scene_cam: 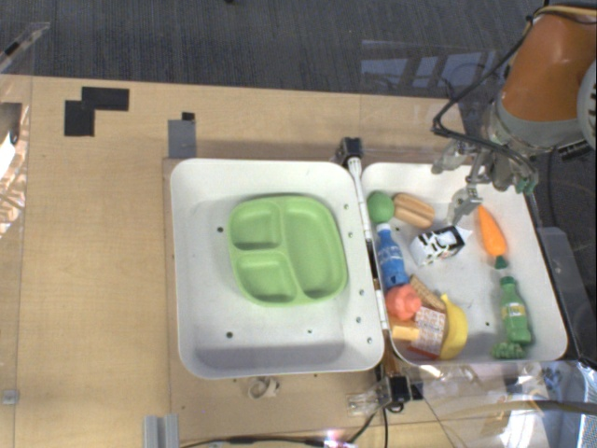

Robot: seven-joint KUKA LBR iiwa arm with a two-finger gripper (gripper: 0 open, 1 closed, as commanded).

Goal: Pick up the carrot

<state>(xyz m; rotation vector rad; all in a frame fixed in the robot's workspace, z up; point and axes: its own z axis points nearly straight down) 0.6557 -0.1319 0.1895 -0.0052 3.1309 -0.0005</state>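
Observation:
The carrot (pixel 492 232) is orange with a small green tip and lies near the right wall of the right bin (pixel 550 334). It points from upper left to lower right. My gripper (pixel 469 192) hangs over the bin's back part, just up and left of the carrot's thick end and apart from it. Nothing shows in its grasp. The grey arm with its orange band (pixel 550 63) reaches in from the upper right.
Also in the right bin are a green ball (pixel 380 205), a bread roll (pixel 413 209), a black-and-white toy (pixel 438 243), a blue bottle (pixel 390 258), a green bottle (pixel 511 314), a banana (pixel 455 329) and a pink item (pixel 403 301). The left bin (pixel 201 343) holds a green divided plate (pixel 284 248).

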